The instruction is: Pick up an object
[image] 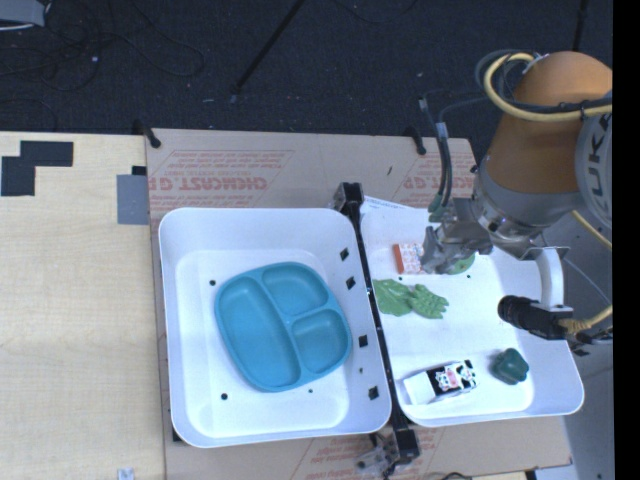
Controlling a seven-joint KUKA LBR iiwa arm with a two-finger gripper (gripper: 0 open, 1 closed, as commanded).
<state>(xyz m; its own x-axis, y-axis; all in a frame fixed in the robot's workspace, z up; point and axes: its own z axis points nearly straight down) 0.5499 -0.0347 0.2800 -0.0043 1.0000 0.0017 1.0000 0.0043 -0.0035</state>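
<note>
A grey arm with an orange band (550, 128) reaches over the right shallow white bin (560, 388). The left white bin (190, 268) holds a blue divided plastic plate (282, 323). The hand (447, 253) hovers low beside a small red-and-white packet (407, 258); whether it is clenched cannot be told. Nearby lie a green leafy toy (410, 299), a black-and-white carton (440, 382) and a small dark-green lump (510, 366).

Both bins (190, 268) look like smooth, glossy white plastic; the blue divided plate (282, 323) matt plastic; the bench (70, 318) pale wood.
</note>
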